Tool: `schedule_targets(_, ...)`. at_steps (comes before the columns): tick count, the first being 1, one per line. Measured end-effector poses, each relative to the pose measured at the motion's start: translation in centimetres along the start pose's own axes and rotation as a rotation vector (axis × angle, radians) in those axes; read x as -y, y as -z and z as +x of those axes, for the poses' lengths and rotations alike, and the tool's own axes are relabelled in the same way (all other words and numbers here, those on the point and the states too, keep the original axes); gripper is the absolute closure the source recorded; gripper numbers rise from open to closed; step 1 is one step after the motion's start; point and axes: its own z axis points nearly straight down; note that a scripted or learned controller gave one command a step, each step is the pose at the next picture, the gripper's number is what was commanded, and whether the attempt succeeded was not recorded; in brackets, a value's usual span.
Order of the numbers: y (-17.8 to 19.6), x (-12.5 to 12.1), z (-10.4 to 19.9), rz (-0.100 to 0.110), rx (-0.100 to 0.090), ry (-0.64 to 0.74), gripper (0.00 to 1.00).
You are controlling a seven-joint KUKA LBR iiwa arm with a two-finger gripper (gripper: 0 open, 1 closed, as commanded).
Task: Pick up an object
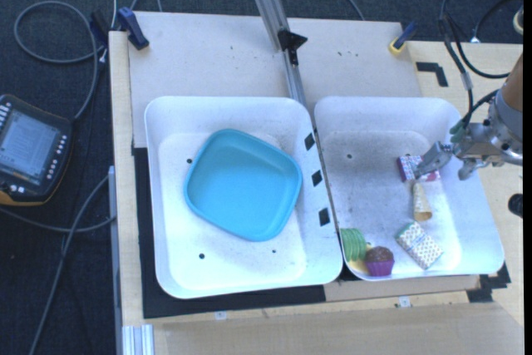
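Arm comes in from the right, gripper over the right bin, right-centre area. 2 fingers visible and spread apart, open; nothing between them. The left finger tip sits right at the small purple-and-white object, looks touching or just beside it, can't tell which.

Other items in the right bin: tan cone-like piece just near-side of the purple item, lying roughly far-to-near. Checkered wrapped block nearer still, tilted. At the near-left corner of that bin: green ribbed item with a purple cupcake-shaped toy just to its right, close together.

Left bin holds 1 light blue square plate, lying flat, rotated, about centre.

Teach pendant lies off the bench at far left, cables on the floor.
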Motion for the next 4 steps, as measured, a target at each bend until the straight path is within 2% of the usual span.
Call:
schedule_targets(2,-10.8,1.7,1.1,-0.001,0.0,0.0,0.0)
schedule_targets(3,-9.6,1.6,1.1,-0.006,0.001,0.0,1.0)
schedule_targets(4,-5.0,1.9,1.8,-0.009,0.002,0.001,1.0)
